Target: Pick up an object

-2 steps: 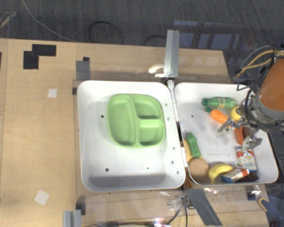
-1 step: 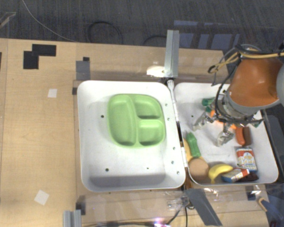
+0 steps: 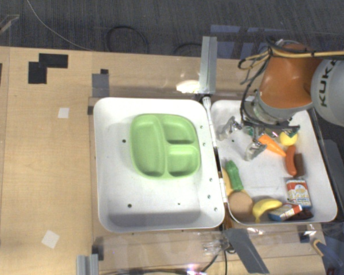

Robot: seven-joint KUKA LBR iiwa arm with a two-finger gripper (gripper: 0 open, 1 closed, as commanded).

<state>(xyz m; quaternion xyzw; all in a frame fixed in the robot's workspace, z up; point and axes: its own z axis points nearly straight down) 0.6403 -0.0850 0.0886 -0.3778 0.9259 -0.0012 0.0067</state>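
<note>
I'm seeing the arm point(image 3: 284, 76) reaching down over the right bin point(image 3: 327, 208), its tool point(image 3: 241, 139) hanging released, fingers spread beside the carrot point(image 3: 272, 145).

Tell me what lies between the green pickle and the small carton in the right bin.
In the camera view, bare white bin floor lies between the green pickle and the small carton. The banana sits lower, off that line.

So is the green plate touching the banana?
Apart. The camera view shows the green plate lying in the left bin, while the banana sits in the right bin, with both bin walls between them.
</note>
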